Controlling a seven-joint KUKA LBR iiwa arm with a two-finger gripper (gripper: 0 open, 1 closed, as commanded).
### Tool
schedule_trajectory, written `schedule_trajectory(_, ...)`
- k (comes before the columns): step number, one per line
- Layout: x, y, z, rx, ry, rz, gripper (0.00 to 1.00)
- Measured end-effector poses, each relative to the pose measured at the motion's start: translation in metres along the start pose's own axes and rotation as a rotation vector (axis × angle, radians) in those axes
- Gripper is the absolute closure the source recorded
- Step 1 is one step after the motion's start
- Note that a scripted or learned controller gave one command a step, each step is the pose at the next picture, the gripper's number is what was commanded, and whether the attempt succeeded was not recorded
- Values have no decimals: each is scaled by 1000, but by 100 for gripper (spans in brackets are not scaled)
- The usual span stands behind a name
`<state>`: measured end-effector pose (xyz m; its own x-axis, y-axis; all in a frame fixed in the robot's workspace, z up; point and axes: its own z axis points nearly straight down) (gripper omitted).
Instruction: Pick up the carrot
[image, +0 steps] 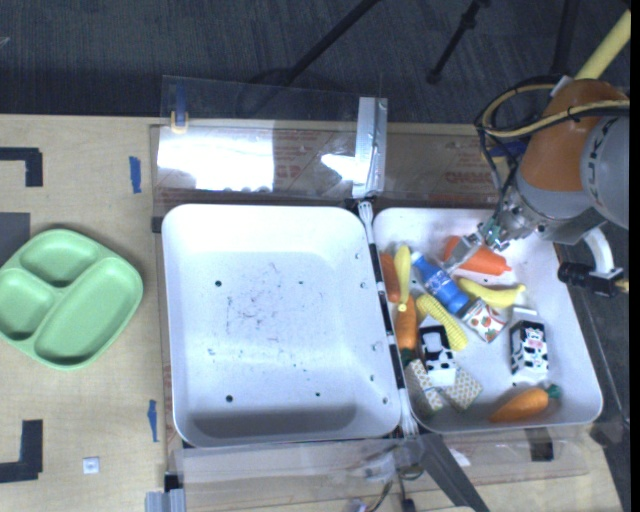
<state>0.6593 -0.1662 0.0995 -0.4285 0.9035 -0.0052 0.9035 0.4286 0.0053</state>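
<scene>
1. Camera view: the carrot (519, 404) lies at the lower right of the frame, in the right bin's (585, 345) near corner, beside the cow-print carton (529, 352).
2. The pincer (497, 234) hovers upper right over the toy pile, well apart from the carrot; whether it's open or closed, I cannot tell.
3. Left bin (270, 310) sits alongside; a green tray (65, 297) rests on the surface (90, 160).

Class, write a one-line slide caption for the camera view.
Claw hovers over the toy-filled right bin; the carrot lies near its front edge.
</scene>
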Motion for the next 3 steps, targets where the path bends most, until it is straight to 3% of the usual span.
schedule_trajectory(1, -16, 1, 13, 11, 14, 67, 0)
schedule_trajectory(2, -19, 3, 0, 0, 1, 65, 100)
schedule_trajectory(3, 8, -80, 9, -4, -2, 246, 100)
